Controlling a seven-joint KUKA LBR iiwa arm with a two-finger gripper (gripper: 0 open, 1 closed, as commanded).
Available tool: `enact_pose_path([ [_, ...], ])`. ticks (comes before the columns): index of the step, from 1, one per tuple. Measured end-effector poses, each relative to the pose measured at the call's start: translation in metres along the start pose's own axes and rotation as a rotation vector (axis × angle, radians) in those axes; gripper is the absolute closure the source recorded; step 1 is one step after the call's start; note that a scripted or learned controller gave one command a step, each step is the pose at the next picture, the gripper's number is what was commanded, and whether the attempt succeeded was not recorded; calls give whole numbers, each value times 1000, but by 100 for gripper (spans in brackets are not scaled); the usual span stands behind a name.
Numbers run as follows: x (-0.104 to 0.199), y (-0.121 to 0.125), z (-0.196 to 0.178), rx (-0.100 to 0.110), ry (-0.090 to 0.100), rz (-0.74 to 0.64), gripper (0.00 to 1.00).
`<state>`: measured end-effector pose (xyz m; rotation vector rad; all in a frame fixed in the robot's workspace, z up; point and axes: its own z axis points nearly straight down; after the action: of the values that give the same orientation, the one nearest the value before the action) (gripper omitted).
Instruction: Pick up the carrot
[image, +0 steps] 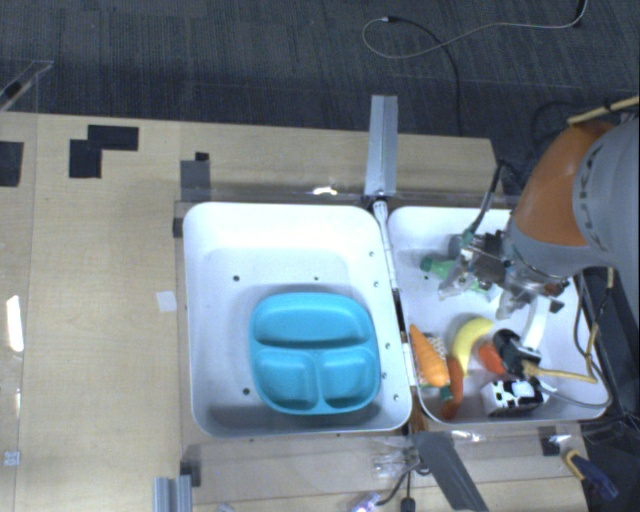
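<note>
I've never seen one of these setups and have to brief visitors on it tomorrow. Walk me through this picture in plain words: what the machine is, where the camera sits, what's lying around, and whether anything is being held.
The picture comes from one fixed camera above a bench, looking down at a slant. On the bench sit two shallow white bins side by side. The left bin holds a blue divided tray. The right bin holds toy food: an orange carrot near its left wall, a yellow banana, and a small black-and-white item. The machine is a grey robot arm with an orange band, reaching in from the right. Its gripper, a two-finger clamp, hangs over the right bin, above the food. I can't tell from this view whether it is open or shut, and nothing is visibly held. The carrot lies in the bin.
</note>
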<state>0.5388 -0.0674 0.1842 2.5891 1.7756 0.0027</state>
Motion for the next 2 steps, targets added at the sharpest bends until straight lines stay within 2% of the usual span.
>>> enact_pose_path([
  [1,0,0,0,0,0,0,0],
  [2,-20,-2,-6,0,0,-179,0],
])
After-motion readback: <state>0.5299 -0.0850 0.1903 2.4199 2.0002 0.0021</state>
